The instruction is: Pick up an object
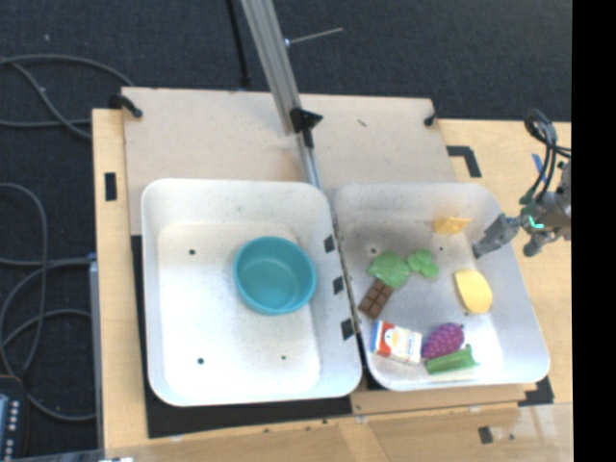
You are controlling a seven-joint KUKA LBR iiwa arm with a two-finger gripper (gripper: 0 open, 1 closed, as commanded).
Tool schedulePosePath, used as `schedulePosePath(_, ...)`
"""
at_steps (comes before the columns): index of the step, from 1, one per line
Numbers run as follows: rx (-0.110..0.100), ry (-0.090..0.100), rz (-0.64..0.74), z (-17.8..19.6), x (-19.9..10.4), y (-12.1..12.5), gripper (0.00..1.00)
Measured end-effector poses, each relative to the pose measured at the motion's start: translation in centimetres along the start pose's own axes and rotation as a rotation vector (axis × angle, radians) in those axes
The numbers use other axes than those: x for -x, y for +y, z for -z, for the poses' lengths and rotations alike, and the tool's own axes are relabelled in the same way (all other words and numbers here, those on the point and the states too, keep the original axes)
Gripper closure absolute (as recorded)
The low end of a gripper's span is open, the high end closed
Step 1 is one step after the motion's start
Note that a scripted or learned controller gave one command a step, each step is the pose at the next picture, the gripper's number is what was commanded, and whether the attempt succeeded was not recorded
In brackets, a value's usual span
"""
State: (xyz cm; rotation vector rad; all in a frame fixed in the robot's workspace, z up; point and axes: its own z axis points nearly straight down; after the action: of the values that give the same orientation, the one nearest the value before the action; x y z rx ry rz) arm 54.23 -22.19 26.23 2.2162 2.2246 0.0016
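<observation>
Your pincer hangs over the right bin's three-o'clock rim; its opening cannot be told, and nothing shows in it. The lemon, nearest, lies toward seven o'clock, long axis roughly twelve-to-six.

Gripper hangs at the far right, fingers spread apart

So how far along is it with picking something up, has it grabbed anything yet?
Nothing looks picked up yet. The gripper sits at the right bin's right rim, with nothing visible between its fingers. The yellow piece, green pieces, purple grapes and small carton all lie on the bin floor; the teal bowl sits in the left bin. Reaching, grasping and lifting remain.
</observation>
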Motion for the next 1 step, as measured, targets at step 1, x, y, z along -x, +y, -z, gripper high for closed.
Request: schedulePosePath(1,-0.006,-0.001,-0.004,-5.89,-0.69,-0.29,0.00)
